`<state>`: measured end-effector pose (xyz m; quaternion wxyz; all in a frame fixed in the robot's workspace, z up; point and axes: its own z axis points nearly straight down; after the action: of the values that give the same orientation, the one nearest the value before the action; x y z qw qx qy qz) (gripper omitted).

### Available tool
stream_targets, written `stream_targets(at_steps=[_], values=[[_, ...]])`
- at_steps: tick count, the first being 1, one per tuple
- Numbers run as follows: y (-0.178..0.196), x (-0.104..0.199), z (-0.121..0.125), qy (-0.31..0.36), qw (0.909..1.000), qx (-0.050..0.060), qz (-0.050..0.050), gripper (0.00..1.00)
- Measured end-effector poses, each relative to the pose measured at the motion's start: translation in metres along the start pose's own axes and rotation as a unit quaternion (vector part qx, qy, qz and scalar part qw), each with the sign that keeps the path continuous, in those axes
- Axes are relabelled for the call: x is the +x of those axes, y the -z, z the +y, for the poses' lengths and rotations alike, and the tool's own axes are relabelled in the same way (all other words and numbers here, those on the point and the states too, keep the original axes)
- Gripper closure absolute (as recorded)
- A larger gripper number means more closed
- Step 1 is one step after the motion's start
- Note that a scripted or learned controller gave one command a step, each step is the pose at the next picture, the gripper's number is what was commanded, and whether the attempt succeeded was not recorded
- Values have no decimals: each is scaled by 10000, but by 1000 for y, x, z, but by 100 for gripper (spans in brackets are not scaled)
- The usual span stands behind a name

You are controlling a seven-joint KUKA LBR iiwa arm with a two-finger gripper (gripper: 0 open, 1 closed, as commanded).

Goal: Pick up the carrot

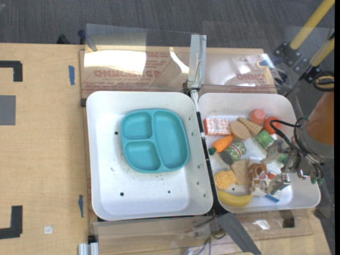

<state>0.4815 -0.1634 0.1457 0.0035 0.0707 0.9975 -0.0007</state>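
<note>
The carrot (223, 142) is parked at the left edge of the right bin (297, 193), wedged between a red-and-white box (217, 125) and a small can (235, 151). The end effector (284, 166) is seen low at the frame's right; how open it is can't be told, and nothing's visibly held. With neighbours packed so tight, the wrong item could easily get snagged.

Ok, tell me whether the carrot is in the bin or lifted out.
In. The carrot lies in the right bin beside the divider, among other toy food.
</note>
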Motion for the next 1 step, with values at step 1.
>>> stream_targets(at_steps=[1], values=[[41, 1, 92, -276, 9996, -23, -16, 0]])
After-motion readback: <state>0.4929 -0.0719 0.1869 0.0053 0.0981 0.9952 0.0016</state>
